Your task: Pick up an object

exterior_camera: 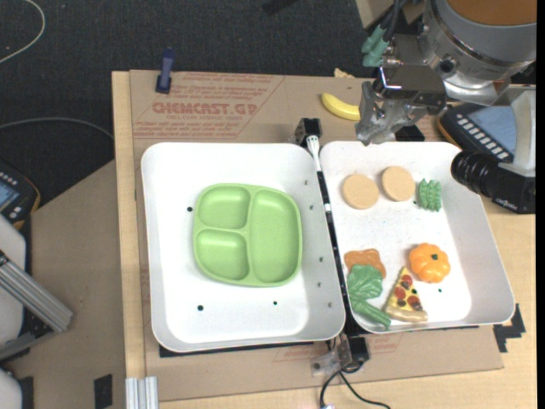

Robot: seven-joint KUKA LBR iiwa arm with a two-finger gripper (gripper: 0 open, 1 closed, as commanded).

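Hovering above right bin's (477,309) far rim, tool (375,126) near banana (339,106); finger state cannot be judged.

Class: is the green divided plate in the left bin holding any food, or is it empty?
Empty. The green divided plate shows three bare compartments. All the toy food, such as the pumpkin and pizza slice, lies in the right bin.

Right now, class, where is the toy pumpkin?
The orange pumpkin lies in the right bin, toward its front right, just above the pizza slice.
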